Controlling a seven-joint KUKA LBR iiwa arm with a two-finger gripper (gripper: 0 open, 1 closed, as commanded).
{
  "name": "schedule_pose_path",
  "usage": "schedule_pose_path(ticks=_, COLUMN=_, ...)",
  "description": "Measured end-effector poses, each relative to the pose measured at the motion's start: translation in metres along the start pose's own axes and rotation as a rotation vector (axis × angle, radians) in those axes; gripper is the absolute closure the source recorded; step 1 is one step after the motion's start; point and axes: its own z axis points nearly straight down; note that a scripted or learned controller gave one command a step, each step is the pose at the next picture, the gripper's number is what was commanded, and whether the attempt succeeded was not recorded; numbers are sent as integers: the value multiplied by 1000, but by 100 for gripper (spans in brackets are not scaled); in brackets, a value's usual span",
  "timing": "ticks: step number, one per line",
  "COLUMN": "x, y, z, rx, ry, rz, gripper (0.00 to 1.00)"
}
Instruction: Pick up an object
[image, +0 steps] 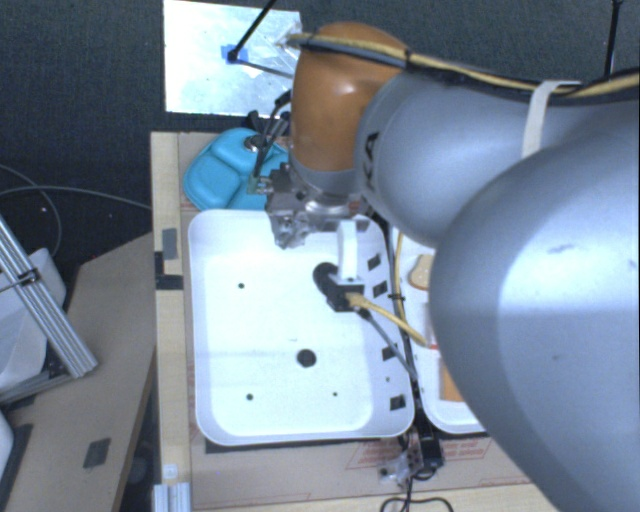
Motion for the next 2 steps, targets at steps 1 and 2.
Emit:
schedule_pose_path(ticks=1, x=-52, y=58, z=13, rx=3, ry=-2, rz=2, gripper=100)
schedule_pose_path(ticks=2, x=-26, y=55, z=5, rx=5, ry=0, rz=-7, gripper=100)
